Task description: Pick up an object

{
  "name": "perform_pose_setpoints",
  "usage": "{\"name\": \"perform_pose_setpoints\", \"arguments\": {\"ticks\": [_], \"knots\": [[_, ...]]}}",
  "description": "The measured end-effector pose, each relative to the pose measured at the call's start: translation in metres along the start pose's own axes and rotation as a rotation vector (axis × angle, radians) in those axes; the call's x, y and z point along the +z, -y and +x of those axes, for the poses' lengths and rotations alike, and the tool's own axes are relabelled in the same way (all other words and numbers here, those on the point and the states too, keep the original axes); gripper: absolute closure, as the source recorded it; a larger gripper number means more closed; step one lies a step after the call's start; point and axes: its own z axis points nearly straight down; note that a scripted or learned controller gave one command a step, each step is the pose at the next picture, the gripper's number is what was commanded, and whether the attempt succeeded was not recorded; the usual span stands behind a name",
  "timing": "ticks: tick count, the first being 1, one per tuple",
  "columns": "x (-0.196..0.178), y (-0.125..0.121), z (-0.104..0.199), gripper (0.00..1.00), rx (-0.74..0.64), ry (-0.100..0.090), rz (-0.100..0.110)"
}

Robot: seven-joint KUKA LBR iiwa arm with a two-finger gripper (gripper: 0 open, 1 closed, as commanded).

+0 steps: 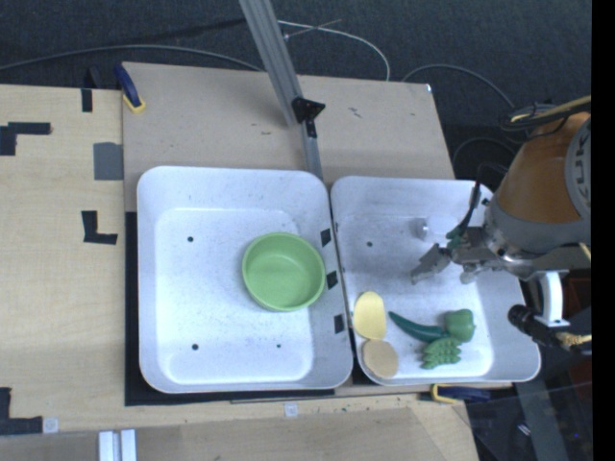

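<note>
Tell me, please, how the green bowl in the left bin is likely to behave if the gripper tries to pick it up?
The green bowl looks like thin, smooth plastic, so it is probably light and somewhat slippery. Its round wall sits upright and open, so a pinch on the rim seems likelier to hold than a grasp across it. A sideways nudge would probably slide it over the left bin.

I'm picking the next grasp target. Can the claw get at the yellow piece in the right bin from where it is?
Probably yes: the claw is over the same bin, and the yellow piece lies uncovered, though the bin wall beside it may crowd one side.
</note>
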Motion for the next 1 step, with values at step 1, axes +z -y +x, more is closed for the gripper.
{"name": "perform_pose_setpoints", "arguments": {"ticks": [1], "knots": [[0.0485, -0.0071, -0.0005, 0.0, 0.0, 0.0, -0.001]]}}
